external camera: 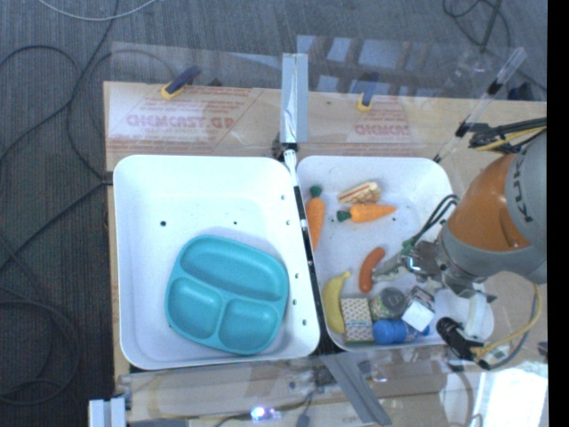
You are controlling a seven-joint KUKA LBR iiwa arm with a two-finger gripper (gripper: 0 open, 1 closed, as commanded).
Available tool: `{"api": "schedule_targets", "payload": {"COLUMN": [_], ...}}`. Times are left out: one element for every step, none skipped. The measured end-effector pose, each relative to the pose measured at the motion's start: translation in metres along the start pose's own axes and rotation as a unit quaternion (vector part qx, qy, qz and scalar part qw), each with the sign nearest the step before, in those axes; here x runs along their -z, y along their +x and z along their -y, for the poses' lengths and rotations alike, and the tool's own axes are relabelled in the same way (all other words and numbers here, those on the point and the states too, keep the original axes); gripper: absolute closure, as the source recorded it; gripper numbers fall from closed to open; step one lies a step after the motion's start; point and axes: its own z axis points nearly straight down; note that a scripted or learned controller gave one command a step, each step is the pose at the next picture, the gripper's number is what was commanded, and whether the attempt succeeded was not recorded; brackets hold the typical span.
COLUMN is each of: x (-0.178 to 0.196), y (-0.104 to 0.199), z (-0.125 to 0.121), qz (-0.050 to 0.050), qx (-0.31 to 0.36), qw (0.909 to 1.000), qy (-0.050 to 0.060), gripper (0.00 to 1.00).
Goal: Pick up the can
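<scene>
arm (498, 216): entered from the right, wrist bent down over the right bin's (427, 172) near right corner. gripper (411, 283): set low among the items; fingers' state cannot be told. can (388, 303): seen just beside the gripper, near the banana (333, 299). left bin (151, 185): occupied by a teal tray (228, 294). worktop (178, 118): brown board; cables laid on grey carpet (53, 105).

left bin (142, 194) holds a teal divided tray (228, 294) near-right; right bin (427, 176) has two carrots, one (316, 221) along the left wall, one (372, 212) farther right beside a tan piece (360, 191), plus red pepper (371, 268), banana (334, 301), patterned box (356, 318) near.
</scene>
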Motion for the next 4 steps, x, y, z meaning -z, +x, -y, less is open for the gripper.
{"api": "schedule_targets", "payload": {"x": [0.009, 0.009, 0.0, -0.001], "y": [0.0, 0.0, -0.009, -0.022], "z": [-0.001, 0.0, 0.0, -0.024], "qz": [0.0, -0.001, -0.002, -0.002], "qx": [0.0, 0.0, 0.09, -0.109], "qw": [1.0, 1.0, 0.9959, 0.994], "qy": [0.0, 0.001, 0.005, 0.005], "gripper": [1.0, 0.0, 0.0, 0.0]}}
